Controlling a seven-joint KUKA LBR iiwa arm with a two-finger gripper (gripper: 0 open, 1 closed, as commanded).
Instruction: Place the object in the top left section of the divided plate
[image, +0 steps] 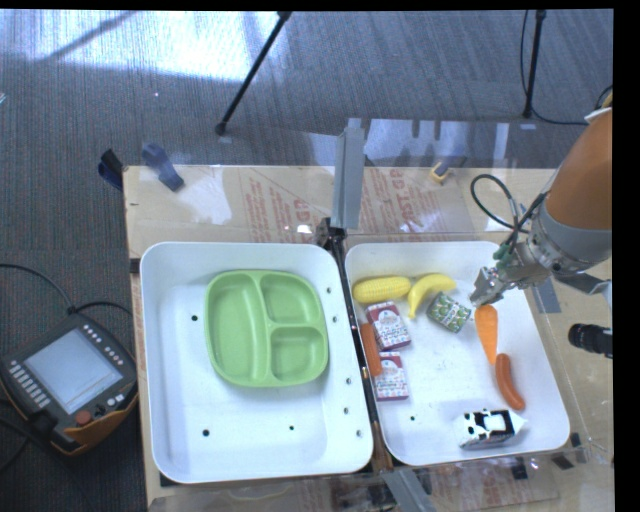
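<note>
From my remote station I saw the grey arm with its orange band reaching in from the right, over the right-hand shallow white bin (545, 385). Its two-finger gripper (487, 288) hung low near that bin's upper right part, just beside the top of the orange toy carrot (487, 333) and close to the small green can (449, 312). I could not tell from this angle whether the pincer was released or clenched, and nothing was visibly between its tips.

The light green divided plate (267, 327) lay in the left-hand white bin (170, 420), toward its upper middle, with one long section on the left and two smaller ones on the right.

The other toys sat in the right-hand bin: a yellow corn cob (381, 290) and a yellow banana (430, 291) along the top, two red cartons (388, 325) (391, 377) near the left wall, an orange-red sausage (509, 381) below the carrot, and a black-and-white carton (489, 427) near the lower right corner.
</note>
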